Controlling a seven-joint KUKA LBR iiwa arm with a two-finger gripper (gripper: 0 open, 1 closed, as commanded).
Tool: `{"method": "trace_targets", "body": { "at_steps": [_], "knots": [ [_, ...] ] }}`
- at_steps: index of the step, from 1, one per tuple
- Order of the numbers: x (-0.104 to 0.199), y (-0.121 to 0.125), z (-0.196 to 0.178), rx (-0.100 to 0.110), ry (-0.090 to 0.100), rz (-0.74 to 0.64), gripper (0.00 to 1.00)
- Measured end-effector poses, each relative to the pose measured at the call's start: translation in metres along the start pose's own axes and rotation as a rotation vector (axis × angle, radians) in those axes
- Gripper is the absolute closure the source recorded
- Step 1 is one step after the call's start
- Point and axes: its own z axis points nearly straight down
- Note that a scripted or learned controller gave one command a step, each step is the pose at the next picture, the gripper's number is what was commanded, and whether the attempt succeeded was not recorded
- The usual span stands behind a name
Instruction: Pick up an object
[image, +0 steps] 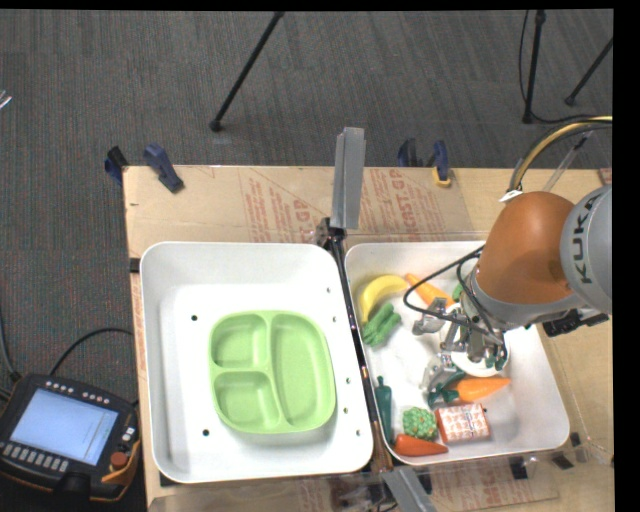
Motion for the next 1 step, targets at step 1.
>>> {"method": "trace_targets", "body": {
  "at_steps": [1],
  "knots": [
    [-0.0423, 0.0403, -0.0010, -0.001, -0.004, 0.009, 0.00]
  ]
}}
